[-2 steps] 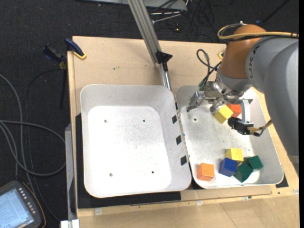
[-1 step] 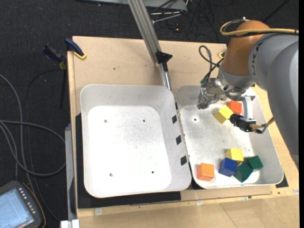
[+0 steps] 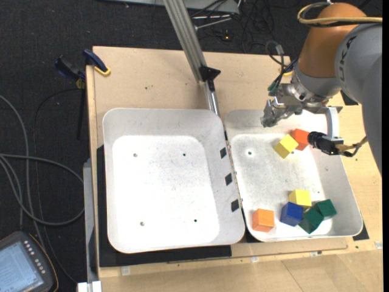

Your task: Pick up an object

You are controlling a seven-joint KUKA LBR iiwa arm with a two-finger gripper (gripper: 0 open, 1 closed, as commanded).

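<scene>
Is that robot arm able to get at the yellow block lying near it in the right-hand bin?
Probably yes. The gripper hangs above the bin's far end, and the yellow block lies close by with open floor around it; only an orange block sits beside it.

No legible text or labels.

white bins (image 3: pixel 164 126), yellow, orange, blue (plus green) blocks (image 3: pixel 293 214)
</scene>
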